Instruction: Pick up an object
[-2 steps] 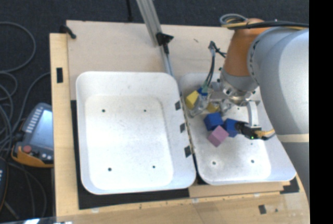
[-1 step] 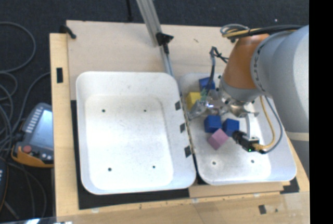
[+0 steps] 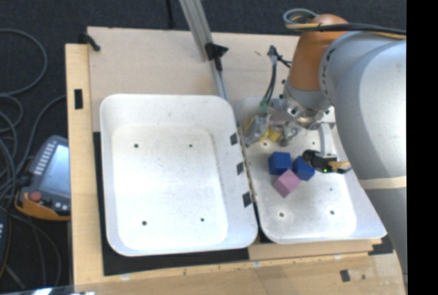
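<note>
Just below the end effector [image 3: 268,131], two blue blocks [image 3: 278,163] and a pink one [image 3: 287,183].

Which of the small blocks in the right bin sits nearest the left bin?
The blue cube, the leftmost of the three. The second blue cube lies to its right, and the pink block sits below and between them, slightly further from the divider.

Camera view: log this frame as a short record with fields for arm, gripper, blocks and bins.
arm: reaches in from the right over the right bin
gripper: low at the right bin's far left corner, apart from the blocks
blocks: two blue blocks and a pink block, clustered in the right bin
left bin: white, shallow
</note>
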You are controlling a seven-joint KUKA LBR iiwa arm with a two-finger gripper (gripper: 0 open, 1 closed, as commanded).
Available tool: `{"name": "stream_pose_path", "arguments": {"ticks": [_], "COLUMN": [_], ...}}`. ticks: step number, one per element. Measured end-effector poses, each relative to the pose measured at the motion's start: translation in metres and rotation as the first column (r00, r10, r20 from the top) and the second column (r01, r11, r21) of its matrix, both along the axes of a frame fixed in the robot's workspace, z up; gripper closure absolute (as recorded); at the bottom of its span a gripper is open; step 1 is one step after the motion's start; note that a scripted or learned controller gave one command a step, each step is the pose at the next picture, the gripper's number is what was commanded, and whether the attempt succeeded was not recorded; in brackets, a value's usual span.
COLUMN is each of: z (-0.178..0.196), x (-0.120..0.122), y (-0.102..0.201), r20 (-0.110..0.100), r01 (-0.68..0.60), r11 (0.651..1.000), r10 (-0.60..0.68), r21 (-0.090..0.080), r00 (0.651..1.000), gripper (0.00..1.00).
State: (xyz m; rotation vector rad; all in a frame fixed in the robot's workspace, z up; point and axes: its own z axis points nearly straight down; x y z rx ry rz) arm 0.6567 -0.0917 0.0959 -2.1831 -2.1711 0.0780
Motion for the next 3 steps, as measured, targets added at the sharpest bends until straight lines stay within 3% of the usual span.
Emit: {"name": "stream_pose_path", "arguments": {"ticks": [1, 2, 3], "z": [0.001, 0.013, 0.106], "x": [-0.065, -0.061, -0.077], "y": [-0.019, -0.019, 0.02], "r20": [0.076, 0.086, 0.088], "r01": [-0.002, 0.003, -0.011], "r11": [1.0, 1.0, 1.0], "r10": [0.003, -0.002, 0.011], "r21": [-0.01, -0.009, -0.008], "r00": [0.997, 0.996, 0.996], "gripper": [0.0, 1.0, 1.0]}}
